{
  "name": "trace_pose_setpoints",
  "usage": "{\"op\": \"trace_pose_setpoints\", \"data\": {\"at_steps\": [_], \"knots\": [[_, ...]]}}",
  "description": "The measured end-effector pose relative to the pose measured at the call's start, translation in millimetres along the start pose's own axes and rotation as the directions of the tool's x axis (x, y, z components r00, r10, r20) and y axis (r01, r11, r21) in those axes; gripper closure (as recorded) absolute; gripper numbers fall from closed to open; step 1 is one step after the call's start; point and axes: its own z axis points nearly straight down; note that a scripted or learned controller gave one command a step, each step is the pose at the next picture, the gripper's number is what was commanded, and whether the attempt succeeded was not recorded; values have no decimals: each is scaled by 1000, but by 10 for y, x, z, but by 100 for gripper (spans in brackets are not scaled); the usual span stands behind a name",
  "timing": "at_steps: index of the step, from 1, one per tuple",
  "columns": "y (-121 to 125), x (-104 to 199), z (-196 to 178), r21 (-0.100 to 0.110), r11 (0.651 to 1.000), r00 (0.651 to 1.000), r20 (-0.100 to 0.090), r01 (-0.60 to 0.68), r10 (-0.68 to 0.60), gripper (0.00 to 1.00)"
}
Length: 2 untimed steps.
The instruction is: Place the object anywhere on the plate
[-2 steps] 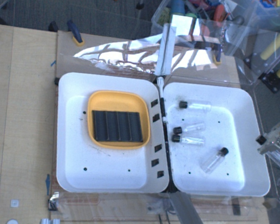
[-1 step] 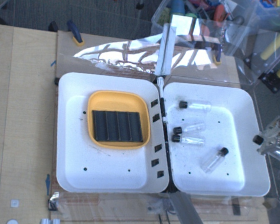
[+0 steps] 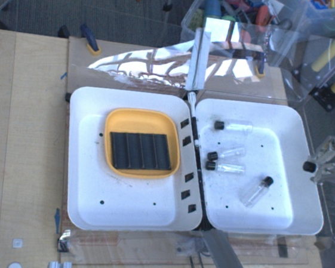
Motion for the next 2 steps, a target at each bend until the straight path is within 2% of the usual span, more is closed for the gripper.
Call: {"op": "trace_pose_setpoints", "data": {"at_steps": [1,2], "knots": [[-11,-123,30,0,999,999,0,35,-35,100],[6,-72,99,-3,978,978,-5,207,-207,100]]}}
